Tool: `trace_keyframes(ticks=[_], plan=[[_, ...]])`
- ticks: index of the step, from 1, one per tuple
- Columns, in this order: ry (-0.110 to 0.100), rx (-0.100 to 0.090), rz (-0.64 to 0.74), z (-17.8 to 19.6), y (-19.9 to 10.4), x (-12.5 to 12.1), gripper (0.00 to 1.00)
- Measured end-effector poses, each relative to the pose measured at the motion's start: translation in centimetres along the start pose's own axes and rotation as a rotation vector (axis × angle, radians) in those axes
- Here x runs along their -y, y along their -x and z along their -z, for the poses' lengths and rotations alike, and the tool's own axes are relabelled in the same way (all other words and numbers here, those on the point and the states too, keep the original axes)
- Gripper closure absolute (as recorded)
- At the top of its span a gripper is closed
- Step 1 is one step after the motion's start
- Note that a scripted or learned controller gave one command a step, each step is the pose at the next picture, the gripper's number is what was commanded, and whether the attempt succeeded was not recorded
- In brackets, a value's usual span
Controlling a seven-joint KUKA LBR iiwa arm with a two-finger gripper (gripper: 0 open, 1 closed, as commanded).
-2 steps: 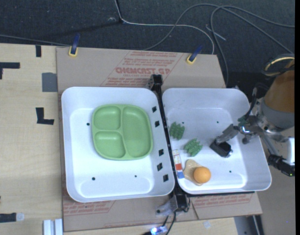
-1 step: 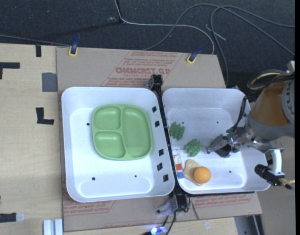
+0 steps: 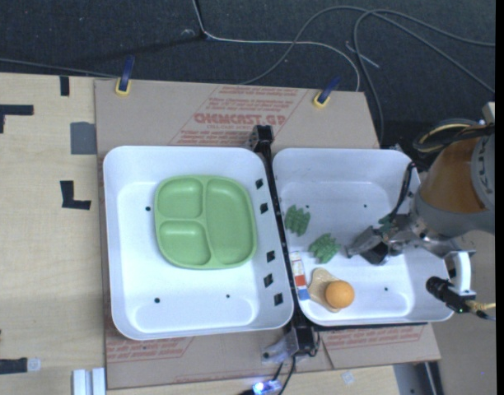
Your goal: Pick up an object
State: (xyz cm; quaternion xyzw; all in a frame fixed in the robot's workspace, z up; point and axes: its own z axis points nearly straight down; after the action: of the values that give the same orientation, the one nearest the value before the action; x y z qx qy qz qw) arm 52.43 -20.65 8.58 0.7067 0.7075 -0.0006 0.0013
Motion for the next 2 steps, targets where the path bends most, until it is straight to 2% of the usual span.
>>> trace_keyframes(ticks=[1, 2], plan=[[0.003, 0.002, 0.000, 1.1, 0.1, -0.1, 1.00], [0.001, -0.002, 0.000, 5.3, 0.3, -0.2, 1.00]])
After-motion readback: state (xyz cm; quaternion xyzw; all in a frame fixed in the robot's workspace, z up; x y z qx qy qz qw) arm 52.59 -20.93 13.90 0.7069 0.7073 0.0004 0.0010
